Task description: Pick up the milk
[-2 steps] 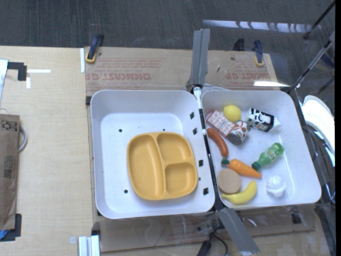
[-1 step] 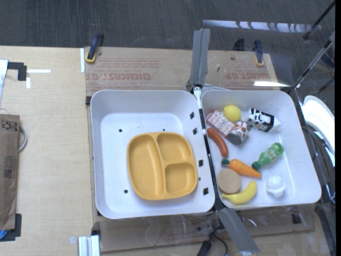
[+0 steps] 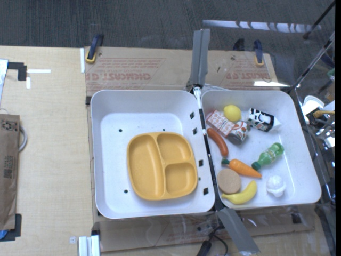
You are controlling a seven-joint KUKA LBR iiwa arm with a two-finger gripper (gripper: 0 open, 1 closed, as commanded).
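Two white bins point(image 3: 101, 143) sit on cardboard point(image 3: 144, 71) over a wooden bench point(image 3: 48, 116).

Dark carpet floor point(image 3: 133, 15), wooden bench point(image 3: 42, 143)

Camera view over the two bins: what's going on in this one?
Nothing is being handled at this moment. The milk carton, black and white, lies on its side near the far edge of the right bin, beside a lemon and a can. A hot dog, carrot, green bottle, banana and other toy food share that bin. The left bin holds a yellow divided plate. The milk has not been picked up yet.
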